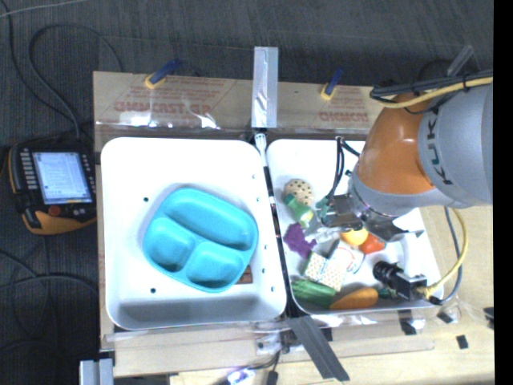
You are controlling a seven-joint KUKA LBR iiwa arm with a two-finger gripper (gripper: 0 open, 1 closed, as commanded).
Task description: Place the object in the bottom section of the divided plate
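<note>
The blue divided plate [152, 215] lies in the left bin [120, 295], and none of its three sections holds anything. My gripper [333, 226] is down in the right bin [425, 247], low among a cluster of toy items. Close around it are a green piece [301, 208], a purple piece [295, 238], a yellow and red piece [358, 238] and a white patterned box [325, 269]. The wrist hides the spot under the gripper, so I cannot tell whether anything is between its fingers.
A beige perforated ball [298, 188] sits at the back of the right bin. A green cucumber [313, 289] and an orange carrot [354, 298] lie along its front wall. A teach pendant [52, 184] rests left of the bench.
</note>
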